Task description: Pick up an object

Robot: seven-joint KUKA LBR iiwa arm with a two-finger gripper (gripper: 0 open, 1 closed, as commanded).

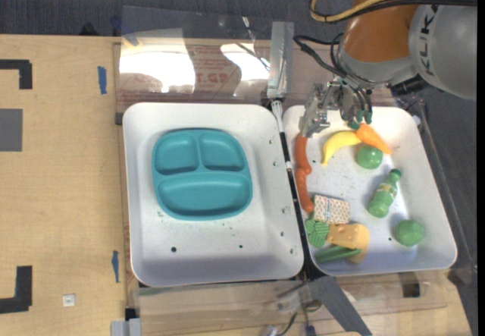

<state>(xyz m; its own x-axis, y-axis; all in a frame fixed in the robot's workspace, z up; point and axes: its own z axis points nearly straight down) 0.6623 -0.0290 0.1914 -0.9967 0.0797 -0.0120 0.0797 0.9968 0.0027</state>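
End effector [333, 111], grip state impossible to tell, hovers at the right bin's [432, 183] back edge just above the banana [339, 145], which lies unlifted, so picking remains.

You see a curved yellow banana [340, 145] lying flat in the right bin [432, 175]. An orange carrot [372, 137] lies just beside it, with a green ball [369, 158] touching.

You see a teal divided plate [201, 174] in the white left bin [144, 251]. In the white right bin [436, 213] lie a yellow banana [339, 145], an orange carrot [373, 138] and a green bottle [383, 195].
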